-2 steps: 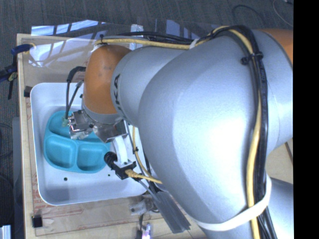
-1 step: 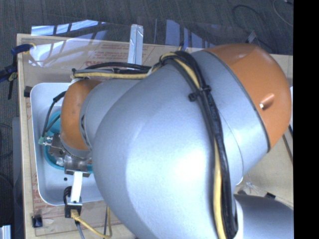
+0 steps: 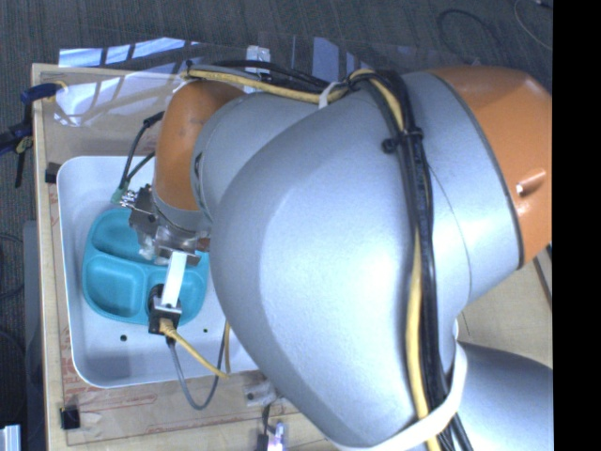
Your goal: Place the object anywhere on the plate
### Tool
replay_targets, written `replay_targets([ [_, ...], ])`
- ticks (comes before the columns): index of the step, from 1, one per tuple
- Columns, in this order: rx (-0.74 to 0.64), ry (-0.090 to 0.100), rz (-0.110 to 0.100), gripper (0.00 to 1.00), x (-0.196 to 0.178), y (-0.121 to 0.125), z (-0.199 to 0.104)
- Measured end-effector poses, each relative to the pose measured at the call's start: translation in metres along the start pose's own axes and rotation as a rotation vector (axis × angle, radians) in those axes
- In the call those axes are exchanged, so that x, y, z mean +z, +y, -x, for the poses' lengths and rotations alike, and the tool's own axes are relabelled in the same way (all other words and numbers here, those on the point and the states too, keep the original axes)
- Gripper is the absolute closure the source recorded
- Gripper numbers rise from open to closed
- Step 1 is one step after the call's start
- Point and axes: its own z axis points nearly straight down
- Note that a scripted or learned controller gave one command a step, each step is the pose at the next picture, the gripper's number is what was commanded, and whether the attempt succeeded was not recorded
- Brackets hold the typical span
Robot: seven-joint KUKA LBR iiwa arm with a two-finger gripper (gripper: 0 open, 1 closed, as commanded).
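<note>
A turquoise divided plate [image 3: 113,275] lies in the left white bin [image 3: 89,355], toward its left side. My gripper [image 3: 148,235] hangs right over the plate's upper right part, close above its rim. The grey arm with its orange band reaches down to it from the right and hides the plate's right portion and whatever lies under the gripper.
The arm's large grey and orange body covers the right bin and most of the bench. The wooden bench edge [image 3: 47,252] runs along the left of the bin. A sheet of clear plastic [image 3: 113,87] lies past the bin's far wall.
</note>
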Motion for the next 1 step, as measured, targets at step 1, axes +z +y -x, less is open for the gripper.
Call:
replay_targets([
  [1, -0.017, 0.001, 0.002, 1.00, -0.1056, -0.0492, 0.0448],
])
